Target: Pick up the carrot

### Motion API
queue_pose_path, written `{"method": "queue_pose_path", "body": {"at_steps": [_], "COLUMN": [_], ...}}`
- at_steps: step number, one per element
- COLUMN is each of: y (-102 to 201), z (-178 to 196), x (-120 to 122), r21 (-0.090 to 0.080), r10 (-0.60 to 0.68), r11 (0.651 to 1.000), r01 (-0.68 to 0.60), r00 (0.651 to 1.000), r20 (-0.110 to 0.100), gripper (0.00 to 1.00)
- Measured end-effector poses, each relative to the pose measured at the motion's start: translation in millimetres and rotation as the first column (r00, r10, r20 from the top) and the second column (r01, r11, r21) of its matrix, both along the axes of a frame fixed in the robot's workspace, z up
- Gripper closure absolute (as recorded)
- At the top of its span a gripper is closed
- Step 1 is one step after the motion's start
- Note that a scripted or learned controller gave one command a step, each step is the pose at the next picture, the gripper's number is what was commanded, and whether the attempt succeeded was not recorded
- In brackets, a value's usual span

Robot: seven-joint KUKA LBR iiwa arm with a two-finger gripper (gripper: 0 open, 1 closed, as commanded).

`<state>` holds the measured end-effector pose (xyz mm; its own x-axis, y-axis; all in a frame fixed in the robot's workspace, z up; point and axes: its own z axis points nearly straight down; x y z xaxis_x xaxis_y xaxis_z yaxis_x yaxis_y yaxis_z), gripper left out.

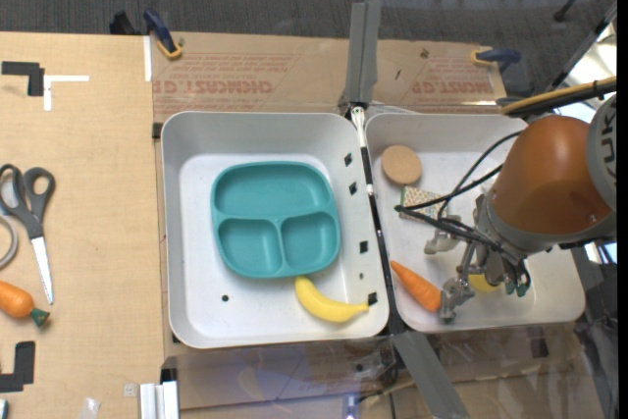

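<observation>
While arm (549,182) is reached in from right over right bin (549,309), left bin (186,240) is seen beside it, walls touching. Teal divided plate (275,216) laid in left bin; banana (329,302) just below plate's lower edge. Carrot (416,287) lies in right bin, near its left wall, tilted, just left of gripper (453,301). Gripper lowered beside carrot, not clamped on it; finger state cannot be told. Round tan disc (401,164) near right bin's upper left. Scissors (29,221) and second carrot (20,301) on bench at left.
</observation>
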<state>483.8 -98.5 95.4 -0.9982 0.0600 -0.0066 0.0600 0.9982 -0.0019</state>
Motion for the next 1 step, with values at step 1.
{"method": "queue_pose_path", "body": {"at_steps": [1], "y": [7.7], "z": [1.4], "x": [-0.1], "r21": [-0.004], "r10": [0.351], "r11": [0.936], "r01": [-0.351], "r00": [0.936], "r20": [0.01], "gripper": [0.0]}}
